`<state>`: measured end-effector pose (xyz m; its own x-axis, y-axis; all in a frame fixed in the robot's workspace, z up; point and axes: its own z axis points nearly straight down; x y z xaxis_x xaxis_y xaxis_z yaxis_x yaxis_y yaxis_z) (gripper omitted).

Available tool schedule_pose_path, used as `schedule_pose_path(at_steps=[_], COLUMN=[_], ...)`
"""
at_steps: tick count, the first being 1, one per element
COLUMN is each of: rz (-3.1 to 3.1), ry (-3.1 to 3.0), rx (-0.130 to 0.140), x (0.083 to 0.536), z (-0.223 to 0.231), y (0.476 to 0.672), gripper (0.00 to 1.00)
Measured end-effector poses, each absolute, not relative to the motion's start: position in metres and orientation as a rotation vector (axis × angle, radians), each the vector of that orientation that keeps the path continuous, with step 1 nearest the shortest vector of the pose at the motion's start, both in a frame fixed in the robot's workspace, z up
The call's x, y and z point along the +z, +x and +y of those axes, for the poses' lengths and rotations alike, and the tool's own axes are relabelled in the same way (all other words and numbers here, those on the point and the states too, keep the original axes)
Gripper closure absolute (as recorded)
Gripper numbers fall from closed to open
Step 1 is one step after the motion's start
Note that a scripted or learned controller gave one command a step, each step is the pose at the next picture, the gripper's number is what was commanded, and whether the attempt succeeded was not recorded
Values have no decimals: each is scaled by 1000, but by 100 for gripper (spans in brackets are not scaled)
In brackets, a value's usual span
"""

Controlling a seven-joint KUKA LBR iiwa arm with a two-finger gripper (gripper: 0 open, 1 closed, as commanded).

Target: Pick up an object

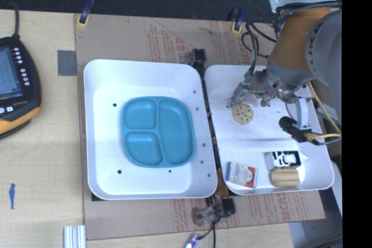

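In the right white bin (323,125), the round tan perforated disc (242,113) lies flat on the floor, just below the two-finger metal gripper (249,94) — its fingers look spread apart, with nothing between them. Along the near edge lie a small printed packet (240,174), a tan wooden block (285,176) and a black-and-white card (284,158); the left white bin (96,125) holds a blue sectioned plastic plate (157,130).

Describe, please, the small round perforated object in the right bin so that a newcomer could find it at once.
Look in the right white bin, toward its far left part. The tan round disc with dark holes lies just below the grey gripper. Unlike the boxy packets at the near edge, it is circular and dotted.
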<state>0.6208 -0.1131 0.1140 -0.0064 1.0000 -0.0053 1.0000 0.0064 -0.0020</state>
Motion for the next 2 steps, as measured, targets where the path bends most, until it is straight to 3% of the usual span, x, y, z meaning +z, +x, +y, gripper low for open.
schedule_pose_path(at_steps=[1, 2], rz=[2230, 2230], ry=[2217, 2218], rx=[-8, -9], x=[92, 92], z=[-96, -112], y=[625, 615], gripper=[0, 0])
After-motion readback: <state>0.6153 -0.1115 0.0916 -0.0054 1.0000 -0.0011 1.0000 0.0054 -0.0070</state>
